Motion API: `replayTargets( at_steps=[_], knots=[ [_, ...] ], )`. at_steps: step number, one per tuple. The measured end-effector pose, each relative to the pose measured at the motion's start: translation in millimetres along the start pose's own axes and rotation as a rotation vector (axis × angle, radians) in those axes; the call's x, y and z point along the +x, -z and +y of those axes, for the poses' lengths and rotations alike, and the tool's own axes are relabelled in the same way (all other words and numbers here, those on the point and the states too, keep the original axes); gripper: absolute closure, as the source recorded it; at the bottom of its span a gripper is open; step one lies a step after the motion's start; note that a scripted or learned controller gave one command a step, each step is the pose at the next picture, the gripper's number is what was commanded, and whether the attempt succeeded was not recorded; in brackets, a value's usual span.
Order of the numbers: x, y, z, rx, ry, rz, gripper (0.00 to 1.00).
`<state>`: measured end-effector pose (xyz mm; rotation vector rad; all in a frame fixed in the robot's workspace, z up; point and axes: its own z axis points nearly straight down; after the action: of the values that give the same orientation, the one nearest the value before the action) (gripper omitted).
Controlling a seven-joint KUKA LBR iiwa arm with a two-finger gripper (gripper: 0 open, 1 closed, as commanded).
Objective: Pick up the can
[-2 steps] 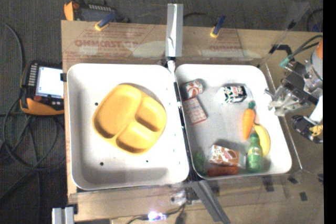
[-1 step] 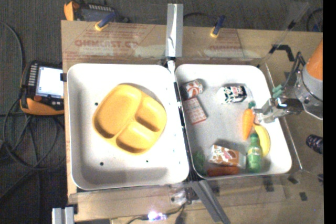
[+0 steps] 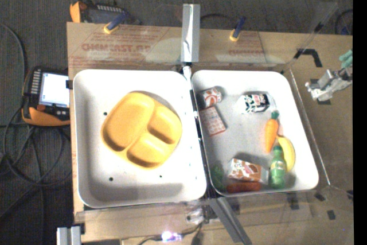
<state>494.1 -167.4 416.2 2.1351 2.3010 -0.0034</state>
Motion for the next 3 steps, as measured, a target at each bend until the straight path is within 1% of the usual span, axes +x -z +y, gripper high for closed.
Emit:
replayTargets(
  at_steps=[1,2,3],
  knots=[
    [-44.4,17.9,2.8,0.001,0.048,0.0,1.0],
    [-56.3,17.3,12.2,0.001,-0.022,0.001,1.0],
    [-61.3,17.7,52.5,0.001,-0.09,-0.001,1.0]
  ],
)
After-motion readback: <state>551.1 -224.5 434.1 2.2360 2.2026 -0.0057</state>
